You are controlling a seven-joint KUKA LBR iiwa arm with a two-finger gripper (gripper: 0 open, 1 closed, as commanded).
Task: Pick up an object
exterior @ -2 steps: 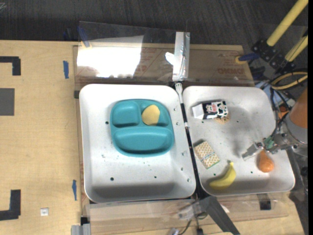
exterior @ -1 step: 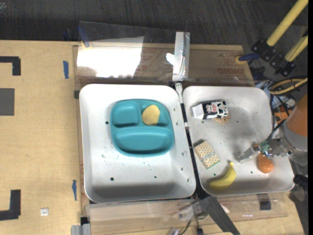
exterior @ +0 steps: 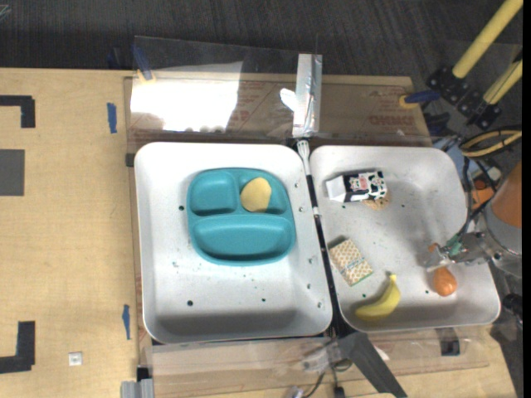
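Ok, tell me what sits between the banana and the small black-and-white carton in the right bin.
In the camera view, a patterned flat packet lies between the banana and the carton.

The grey KUKA arm with its orange band (exterior: 508,210) reaches in from the right edge, low over the bench. Its two-finger gripper (exterior: 441,257) points leftward, the wrist partly cut off by the frame.

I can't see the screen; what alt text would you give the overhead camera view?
A robot arm reaches in from the right, its tool just above a small orange ball in the right white bin, which also holds a banana, a patterned packet and a small printed box. The left white bin holds a teal divided plate with a yellow lemon-like object in its top-right compartment.
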